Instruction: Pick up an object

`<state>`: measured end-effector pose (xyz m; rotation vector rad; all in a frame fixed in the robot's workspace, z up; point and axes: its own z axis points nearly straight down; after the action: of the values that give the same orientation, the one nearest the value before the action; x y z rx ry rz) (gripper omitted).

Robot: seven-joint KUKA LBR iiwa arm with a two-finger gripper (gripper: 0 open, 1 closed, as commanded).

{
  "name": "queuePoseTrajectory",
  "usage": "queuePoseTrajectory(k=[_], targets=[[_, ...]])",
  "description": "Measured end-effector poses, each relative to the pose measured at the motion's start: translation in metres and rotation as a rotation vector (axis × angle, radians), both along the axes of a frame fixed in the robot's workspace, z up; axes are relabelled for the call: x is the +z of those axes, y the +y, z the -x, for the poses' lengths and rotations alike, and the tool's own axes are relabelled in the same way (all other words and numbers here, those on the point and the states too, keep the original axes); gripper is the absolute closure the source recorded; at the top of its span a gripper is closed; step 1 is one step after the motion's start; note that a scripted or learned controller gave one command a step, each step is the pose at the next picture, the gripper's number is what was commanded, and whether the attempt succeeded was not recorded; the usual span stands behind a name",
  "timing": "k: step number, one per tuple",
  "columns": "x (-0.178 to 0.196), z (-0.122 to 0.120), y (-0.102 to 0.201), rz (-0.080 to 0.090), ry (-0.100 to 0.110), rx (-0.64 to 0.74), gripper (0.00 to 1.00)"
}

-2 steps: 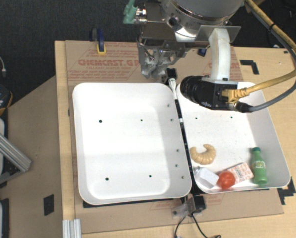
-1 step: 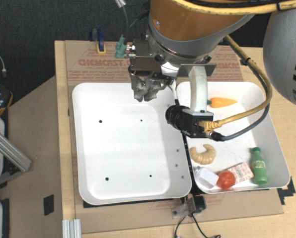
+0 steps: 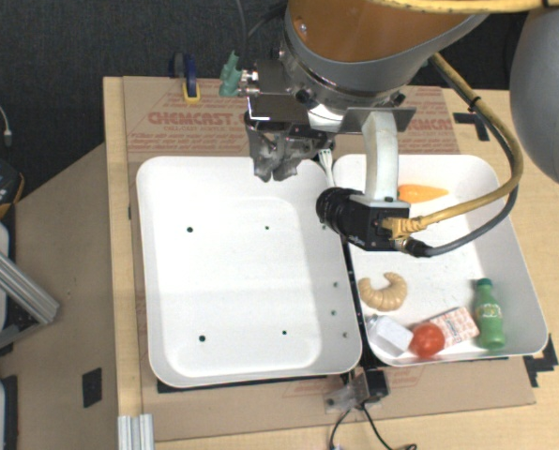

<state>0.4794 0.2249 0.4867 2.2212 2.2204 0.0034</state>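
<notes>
The grey two-finger gripper (image 3: 278,165) hangs closed and empty; the ridged tan croissant toy (image 3: 385,291) looks light, best pinched mid-curve

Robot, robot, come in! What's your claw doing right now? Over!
Claw hovering over left bin's far edge, nothing seen in it. Croissant, tomato, green bottle, orange piece all in right bin. Path clear. Over.

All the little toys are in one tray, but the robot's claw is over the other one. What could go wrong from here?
The gripper hangs over the left bin, while the croissant, tomato and green bottle lie in the right bin; closing here would probably grab nothing. The tomato, bottle and a packet also sit crowded together, so a grab there might slip or nudge neighbours.
</notes>
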Motion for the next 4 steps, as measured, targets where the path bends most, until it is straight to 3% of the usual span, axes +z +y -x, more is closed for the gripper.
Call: queuePoseTrajectory(k=[1, 2, 3, 4], targets=[[0.010, 0.000, 0.001, -0.001, -0.002, 0.001, 1.00], [-0.043, 0.001, -0.001, 0.004, 0.010, -0.001, 1.00], [-0.135, 0.001, -0.010, 0.006, 0.014, -0.002, 1.00], [-0.266, 0.003, -0.001, 0.007, 0.017, -0.001, 1.00]])
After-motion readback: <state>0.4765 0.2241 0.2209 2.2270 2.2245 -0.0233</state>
